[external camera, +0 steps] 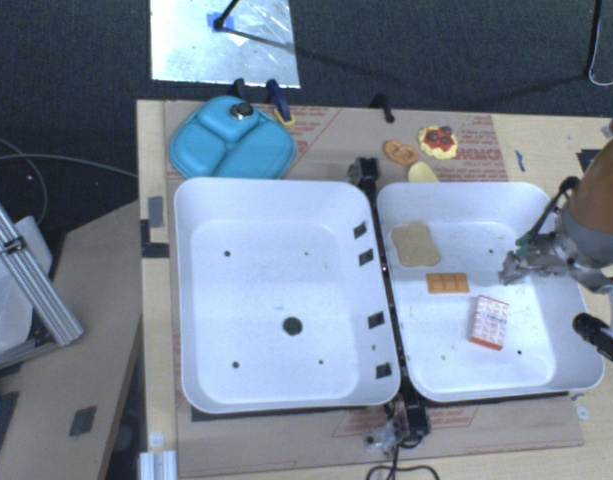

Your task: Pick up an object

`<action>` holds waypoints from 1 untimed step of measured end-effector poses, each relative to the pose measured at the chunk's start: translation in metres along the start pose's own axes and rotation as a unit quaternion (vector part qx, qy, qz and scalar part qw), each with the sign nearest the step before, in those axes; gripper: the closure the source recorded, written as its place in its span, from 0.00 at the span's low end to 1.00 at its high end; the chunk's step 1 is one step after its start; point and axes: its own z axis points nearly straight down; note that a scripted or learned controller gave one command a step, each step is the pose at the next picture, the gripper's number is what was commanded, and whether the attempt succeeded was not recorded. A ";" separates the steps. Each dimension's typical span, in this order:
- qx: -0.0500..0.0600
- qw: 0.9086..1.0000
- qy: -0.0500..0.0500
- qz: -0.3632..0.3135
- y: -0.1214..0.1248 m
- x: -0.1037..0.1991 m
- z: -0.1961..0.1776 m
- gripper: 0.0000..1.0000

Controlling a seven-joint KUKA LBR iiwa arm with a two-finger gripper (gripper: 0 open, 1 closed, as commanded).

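The grey arm with its orange band (598,203) reaches in from the right over the right-hand shallow white bin (531,373). Its end effector (513,268) hangs near that bin's right wall, above the floor, and at this slant the tips are too small and dark to read, so I cannot tell whether they are apart or together. Nothing is visibly between them.

3 objects lie in the right bin. A tan, flat, roughly square slice like toast (416,244) sits near the upper left of the bin floor. Just below it, apart from it, lies a small orange rectangular cracker-like piece (447,284). Lower and to the right lies a small red-and-white printed box (489,322), tilted a little; it is the object nearest the end effector, below and slightly left of it, not touching it.

The left-hand white bin (201,268) shows 1 dark round spot on its floor.

Beyond the bins, on the brown cardboard-covered counter (326,133), a blue sectioned plastic tray (232,140) rests near the left bin's far edge. To the right sit 3 small toy foods: an orange oval piece (399,152), a yellow round piece with red topping (438,141), and a pale yellow piece (422,173) just beside the right bin's far rim.
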 end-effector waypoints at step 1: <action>-0.002 1.000 0.000 0.000 0.001 0.000 -0.011 1.00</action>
